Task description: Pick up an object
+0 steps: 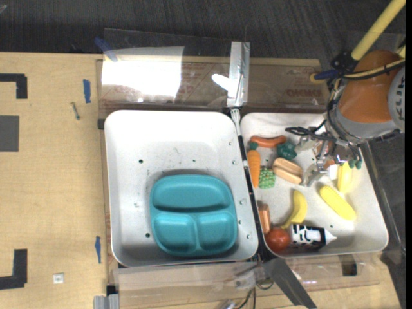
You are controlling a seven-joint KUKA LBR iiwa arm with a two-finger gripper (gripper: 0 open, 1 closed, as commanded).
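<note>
My gripper (320, 165) hangs low over the upper right part of the right bin (373, 237), under the orange wrist band (367, 98). It sits just right of a hot dog in a bun (287, 170) and left of a small yellow piece (346, 176). A larger yellow piece (337, 202) lies just below it. Also in that bin are a red sausage (267, 140), a carrot (254, 166), a dark green piece (286, 151), a leafy green piece (266, 179), a banana (298, 206), a tomato (278, 238) and a black-and-white bottle (310, 235). Nothing is seen held.
The left bin (129, 140) bears a teal compartment tray (193, 212) in its near half. A metal divider (238, 76) stands behind the seam between the bins. Cables and a yellow rod (380, 24) run behind the wrist at the upper right.
</note>
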